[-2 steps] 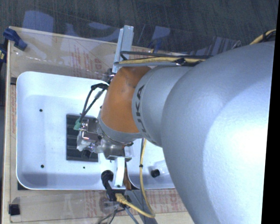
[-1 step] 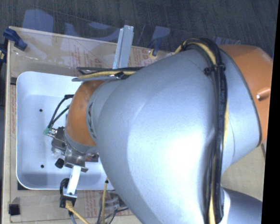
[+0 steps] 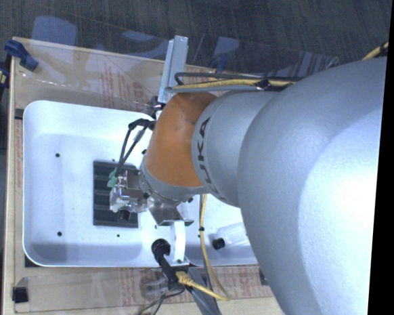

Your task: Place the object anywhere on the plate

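Note:
A dark, ribbed rectangular plate (image 3: 106, 194) lies flat on the floor of the left white bin (image 3: 53, 176), a little right of its middle. My gripper (image 3: 124, 197) hangs right over the plate's right half, and its metal head covers that part. A small green piece (image 3: 114, 177) shows at the gripper's upper left side; I cannot tell what it is. Anything under the gripper is hidden. The orange band (image 3: 174, 145) and the grey arm (image 3: 289, 188) come in from the right.
The arm covers nearly all of the right bin; only a strip of it (image 3: 234, 241) shows. Black and yellow cables (image 3: 206, 256) hang off the wrist. A metal post (image 3: 175, 63) stands behind the bins. The wooden bench edge (image 3: 71, 289) runs along the front.

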`<state>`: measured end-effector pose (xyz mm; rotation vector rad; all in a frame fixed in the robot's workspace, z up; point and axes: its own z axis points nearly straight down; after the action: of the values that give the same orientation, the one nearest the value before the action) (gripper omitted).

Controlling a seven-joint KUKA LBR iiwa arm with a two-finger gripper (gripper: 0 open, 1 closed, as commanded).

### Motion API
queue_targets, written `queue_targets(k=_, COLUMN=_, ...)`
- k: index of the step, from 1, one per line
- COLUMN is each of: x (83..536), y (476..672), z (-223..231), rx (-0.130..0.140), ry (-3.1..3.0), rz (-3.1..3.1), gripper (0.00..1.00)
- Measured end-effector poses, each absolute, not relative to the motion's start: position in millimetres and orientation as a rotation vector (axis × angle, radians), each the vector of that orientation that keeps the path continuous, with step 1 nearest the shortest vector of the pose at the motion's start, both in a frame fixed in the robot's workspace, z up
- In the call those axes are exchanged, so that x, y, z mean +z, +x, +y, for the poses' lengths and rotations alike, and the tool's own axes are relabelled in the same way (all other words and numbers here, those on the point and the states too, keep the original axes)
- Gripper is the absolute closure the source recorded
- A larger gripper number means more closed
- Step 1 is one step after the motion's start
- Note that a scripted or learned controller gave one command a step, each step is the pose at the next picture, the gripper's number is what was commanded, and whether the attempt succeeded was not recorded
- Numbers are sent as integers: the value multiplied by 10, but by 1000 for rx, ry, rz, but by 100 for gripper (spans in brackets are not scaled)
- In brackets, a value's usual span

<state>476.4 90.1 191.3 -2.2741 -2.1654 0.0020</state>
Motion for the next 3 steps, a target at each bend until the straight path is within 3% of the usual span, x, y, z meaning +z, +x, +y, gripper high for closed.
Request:
queue_targets(k=1, x=1460, y=4737, z=1796, rx=11, ry=-2595, rz=-1764, gripper=100)
queue_targets(k=2, x=2096, y=4760, z=1109, rx=4, ry=-2819, rz=-1380, gripper=100)
queue_targets(k=3, x=3032, y=5102, z=261, rx=0, ry=-2664, rz=-1660, gripper=100)
